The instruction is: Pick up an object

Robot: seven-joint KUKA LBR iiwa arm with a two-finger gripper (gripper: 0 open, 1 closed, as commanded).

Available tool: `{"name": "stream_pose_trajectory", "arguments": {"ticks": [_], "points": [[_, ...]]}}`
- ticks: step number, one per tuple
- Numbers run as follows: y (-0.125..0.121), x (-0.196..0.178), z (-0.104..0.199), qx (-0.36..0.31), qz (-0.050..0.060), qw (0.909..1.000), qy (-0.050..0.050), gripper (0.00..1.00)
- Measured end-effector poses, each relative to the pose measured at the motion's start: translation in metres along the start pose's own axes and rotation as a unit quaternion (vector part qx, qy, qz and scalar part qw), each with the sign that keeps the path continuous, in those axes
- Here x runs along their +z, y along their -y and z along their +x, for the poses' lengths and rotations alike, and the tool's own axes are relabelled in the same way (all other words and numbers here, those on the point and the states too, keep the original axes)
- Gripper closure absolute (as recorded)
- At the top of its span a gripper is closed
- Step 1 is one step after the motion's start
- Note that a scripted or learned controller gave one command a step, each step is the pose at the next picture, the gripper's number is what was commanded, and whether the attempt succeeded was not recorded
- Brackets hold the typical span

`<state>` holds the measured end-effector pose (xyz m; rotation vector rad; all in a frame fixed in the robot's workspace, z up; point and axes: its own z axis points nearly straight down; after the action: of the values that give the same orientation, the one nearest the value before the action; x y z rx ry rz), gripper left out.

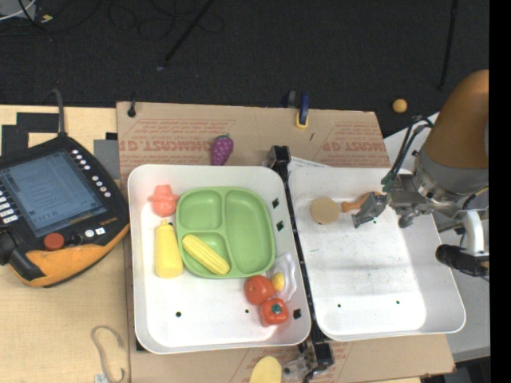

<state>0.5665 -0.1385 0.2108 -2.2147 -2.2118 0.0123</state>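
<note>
Yellow object (266, 369): at the near edge of the bench (56, 325), just in front of the left bin.
Left bin (200, 329): white and shallow; a red tomato (258, 289) and a red pepper (274, 312) lie touching near its front right corner, with a small yellow piece (278, 281) just beside the tomato.
Green plate (239, 230): a divided plate in the left bin; a yellow corn cob (206, 254) lies in its near compartment.
Yellow bottle (167, 250): in the left bin just left of the plate, with a pink toy (162, 201) behind it.
Right bin (383, 302): white; a wooden spoon (326, 211) lies in its far left part.
Tool (369, 211): low over the far part of the right bin, just right of the spoon's handle; whether it is clenched or released cannot be told.
Pendant (56, 202): on the bench, left of the bins.
Purple grapes (222, 148): on the cardboard behind the left bin.
</note>
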Motion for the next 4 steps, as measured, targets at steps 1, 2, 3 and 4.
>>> {"name": "stream_pose_trajectory", "arguments": {"ticks": [1,2,3,4], "points": [[-0.003,-0.006,0.000,-0.001,-0.006,1.0000,0.001,0.00],[-0.003,0.058,0.002,-0.001,-0.003,1.0000,0.000,0.00],[-0.003,0.109,-0.006,-0.001,-0.003,1.0000,0.000,0.00],[-0.003,0.124,-0.004,0.000,-0.005,1.0000,0.001,0.00]]}}
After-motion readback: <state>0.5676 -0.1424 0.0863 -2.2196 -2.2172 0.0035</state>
